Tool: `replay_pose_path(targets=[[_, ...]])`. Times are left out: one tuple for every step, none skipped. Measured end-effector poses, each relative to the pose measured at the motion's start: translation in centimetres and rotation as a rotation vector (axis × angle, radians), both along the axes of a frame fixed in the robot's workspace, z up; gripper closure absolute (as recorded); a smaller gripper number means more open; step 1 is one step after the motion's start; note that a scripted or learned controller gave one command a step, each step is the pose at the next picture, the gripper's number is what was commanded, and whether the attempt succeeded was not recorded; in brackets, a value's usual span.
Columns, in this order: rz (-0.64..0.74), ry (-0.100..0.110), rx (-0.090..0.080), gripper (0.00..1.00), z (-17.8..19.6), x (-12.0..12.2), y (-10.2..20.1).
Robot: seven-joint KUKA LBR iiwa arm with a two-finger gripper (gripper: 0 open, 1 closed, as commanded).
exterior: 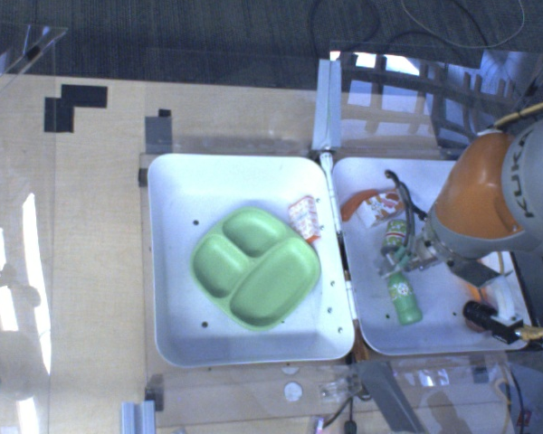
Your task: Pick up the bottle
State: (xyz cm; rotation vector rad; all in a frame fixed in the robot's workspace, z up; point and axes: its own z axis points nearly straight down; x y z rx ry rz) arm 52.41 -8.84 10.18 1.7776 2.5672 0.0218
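Note:
A small green bottle (404, 299) lies in the right bin (439, 337), near its front wall, with its length running front to back. My gripper (405, 258) hangs just behind the bottle's far end, low over the bin floor. From this angle I cannot see whether it touches the bottle. The grey arm with its orange band (478, 197) comes in from the right and hides the bin's right part.
A darker green, labelled container (395, 233) lies just behind the gripper. An orange and white packet (366, 208) and a thin black curved piece (396, 186) sit further back. The left bin (172, 242) holds a green divided plate (256, 266) and a small red and white packet (304, 217).

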Motion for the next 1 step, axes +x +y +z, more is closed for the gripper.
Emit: replay_pose_path(targets=[[-0.131, 0.014, 0.001, 1.00, 14.45, 0.96, 5.23]])
